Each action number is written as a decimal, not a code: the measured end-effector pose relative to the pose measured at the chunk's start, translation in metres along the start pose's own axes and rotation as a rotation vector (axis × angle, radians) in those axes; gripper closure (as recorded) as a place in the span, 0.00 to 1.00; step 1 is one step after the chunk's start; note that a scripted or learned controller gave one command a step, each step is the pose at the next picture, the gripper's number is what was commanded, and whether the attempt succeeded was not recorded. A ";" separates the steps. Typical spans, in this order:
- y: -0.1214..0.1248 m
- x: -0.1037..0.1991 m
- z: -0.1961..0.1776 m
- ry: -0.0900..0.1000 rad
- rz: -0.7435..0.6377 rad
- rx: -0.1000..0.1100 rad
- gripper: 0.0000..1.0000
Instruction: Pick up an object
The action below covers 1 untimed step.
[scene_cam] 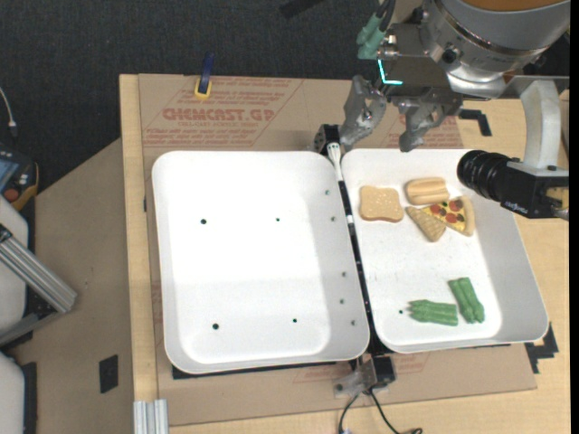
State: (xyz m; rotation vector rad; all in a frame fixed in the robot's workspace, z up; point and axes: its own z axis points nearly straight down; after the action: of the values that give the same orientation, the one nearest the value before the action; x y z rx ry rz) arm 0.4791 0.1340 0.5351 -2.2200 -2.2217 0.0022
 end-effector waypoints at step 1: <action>-0.001 -0.048 0.191 -0.005 0.007 0.017 0.00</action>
State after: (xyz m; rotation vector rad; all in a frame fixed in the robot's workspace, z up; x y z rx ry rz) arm 0.4774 0.0860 0.3441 -2.2214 -2.2078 0.0266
